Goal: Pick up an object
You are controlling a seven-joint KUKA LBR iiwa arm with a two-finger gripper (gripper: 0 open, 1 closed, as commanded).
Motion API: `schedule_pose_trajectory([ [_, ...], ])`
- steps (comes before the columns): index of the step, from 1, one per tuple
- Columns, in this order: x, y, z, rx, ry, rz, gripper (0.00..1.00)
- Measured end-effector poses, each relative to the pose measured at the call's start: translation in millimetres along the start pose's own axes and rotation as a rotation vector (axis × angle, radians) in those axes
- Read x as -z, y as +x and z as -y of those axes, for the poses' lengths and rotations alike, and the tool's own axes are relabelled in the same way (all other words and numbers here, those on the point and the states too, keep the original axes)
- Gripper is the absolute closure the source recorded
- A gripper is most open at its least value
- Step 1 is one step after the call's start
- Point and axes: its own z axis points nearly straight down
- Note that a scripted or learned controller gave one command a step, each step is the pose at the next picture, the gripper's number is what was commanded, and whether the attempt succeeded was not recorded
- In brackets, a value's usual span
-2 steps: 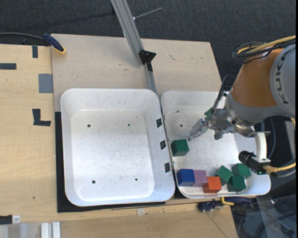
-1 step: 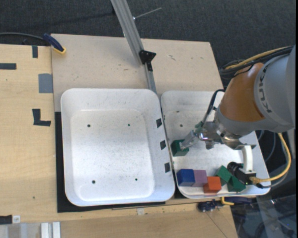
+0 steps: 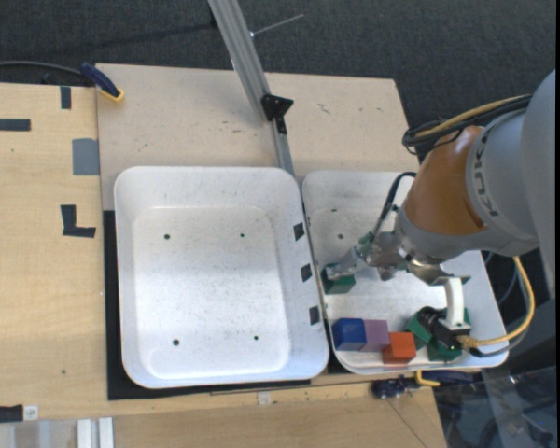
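Note:
My gripper [image 3: 340, 273] reaches into the right bin [image 3: 355, 189] from the right and hangs low over its left-middle part. A small green block [image 3: 341, 284] lies right at the gripper's tip, touching it or just under it. I cannot tell whether it is held. Along the bin's front edge lie a blue block [image 3: 349, 332], a purple block [image 3: 376, 334], an orange block [image 3: 401, 345] and a green piece [image 3: 441, 345] in a row.
The large left bin [image 3: 205, 189] stands beside the right one, their walls meeting near the gripper. A slanted metal bar [image 3: 247, 54] crosses the bench behind the bins. The grey arm with its orange band [image 3: 448, 189] covers the right bin's right side.

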Motion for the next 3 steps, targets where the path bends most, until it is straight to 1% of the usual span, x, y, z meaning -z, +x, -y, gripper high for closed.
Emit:
schedule_pose_trajectory([
  [1,8.0,1.6,-0.2,0.001,0.0,-0.002,1.0],
  [2,51.3,-1.5,-5.9,-0.001,0.009,0.002,1.0],
  [3,94.9,-1.2,-7.4,-0.001,0.008,0.002,1.0],
])
